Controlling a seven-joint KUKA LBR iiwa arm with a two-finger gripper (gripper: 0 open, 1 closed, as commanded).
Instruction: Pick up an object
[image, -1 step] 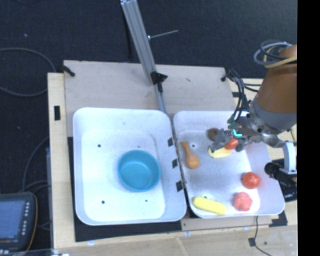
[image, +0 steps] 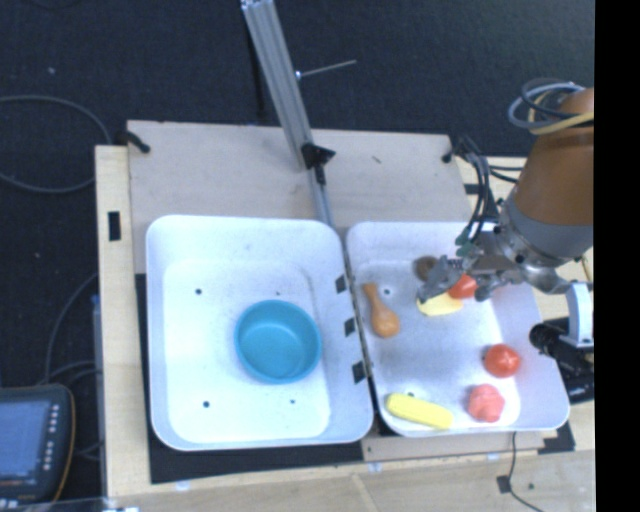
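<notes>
The right bin (image: 520, 420) holds several small items. My gripper (image: 455, 283) hangs low over the bin's upper middle. Right under it are a small red-orange piece (image: 463, 289) and a pale yellow piece (image: 440, 306), both partly covered by the gripper. A small brown lump (image: 427, 267) lies just to the gripper's left. Further left lies a tan pear-shaped object (image: 381, 314). Along the front of the bin are a yellow banana (image: 420, 410), a pink-red fruit (image: 486, 402) and a red tomato (image: 502, 359).
The left bin (image: 180, 250) holds a blue bowl (image: 278, 341) near its middle. A slanted metal pole (image: 290, 100) rises behind the bins. The arm's cables and a black fixture (image: 560, 340) crowd the right bin's right edge.
</notes>
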